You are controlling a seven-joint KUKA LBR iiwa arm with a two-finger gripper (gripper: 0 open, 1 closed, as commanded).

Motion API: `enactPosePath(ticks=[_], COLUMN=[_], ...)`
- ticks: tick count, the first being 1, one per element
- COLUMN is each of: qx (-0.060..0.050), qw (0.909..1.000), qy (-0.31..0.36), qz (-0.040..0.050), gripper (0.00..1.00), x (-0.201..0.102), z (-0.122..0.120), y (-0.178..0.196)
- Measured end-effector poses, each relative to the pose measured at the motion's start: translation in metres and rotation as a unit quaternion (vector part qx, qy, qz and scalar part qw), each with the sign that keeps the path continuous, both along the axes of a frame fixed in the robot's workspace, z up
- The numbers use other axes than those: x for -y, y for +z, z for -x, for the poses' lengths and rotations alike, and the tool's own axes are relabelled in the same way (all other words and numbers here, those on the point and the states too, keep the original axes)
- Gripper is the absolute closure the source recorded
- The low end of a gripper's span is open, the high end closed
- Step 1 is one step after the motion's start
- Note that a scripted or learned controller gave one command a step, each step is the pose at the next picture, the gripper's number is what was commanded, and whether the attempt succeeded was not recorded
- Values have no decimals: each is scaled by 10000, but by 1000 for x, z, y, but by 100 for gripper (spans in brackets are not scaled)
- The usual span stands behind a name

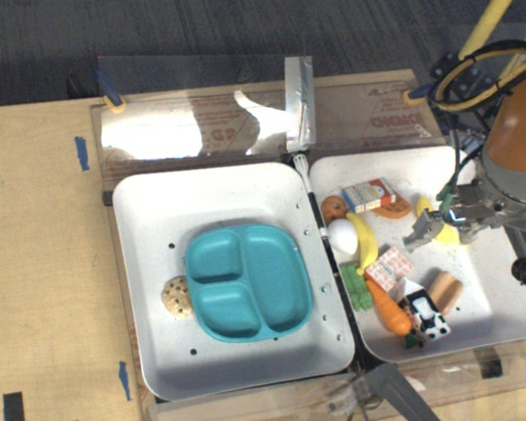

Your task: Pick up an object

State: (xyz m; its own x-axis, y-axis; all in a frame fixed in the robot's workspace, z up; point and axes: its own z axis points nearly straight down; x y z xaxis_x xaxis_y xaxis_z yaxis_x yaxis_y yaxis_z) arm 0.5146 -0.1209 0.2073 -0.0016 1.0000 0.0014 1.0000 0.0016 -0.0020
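Right of frame, above right bin (502, 319): gripper (427, 229) spread, pinching nothing. Nearest pick: pink-checked packet (389, 267) at bin centre, touching carrot (387, 306). Descend straight, straddle packet, avoid banana (364, 239)

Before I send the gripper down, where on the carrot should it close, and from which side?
Grip the carrot across its thick middle, coming straight down from above. It lies flat, slanting toward the bin's near edge, so the fingers should straddle its width. The toy cow crowds its lower end and a green item lies along its upper left, so the middle looks clearest.
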Motion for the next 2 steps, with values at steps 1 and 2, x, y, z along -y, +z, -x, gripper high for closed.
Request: enactPosePath(ticks=[1,2], qx=[-7,21], qw=[9995,10000], qy=[-302,73], qz=[6,7], gripper=[0,0], x=[29,72], z=[-60,-93], y=[-42,-113])
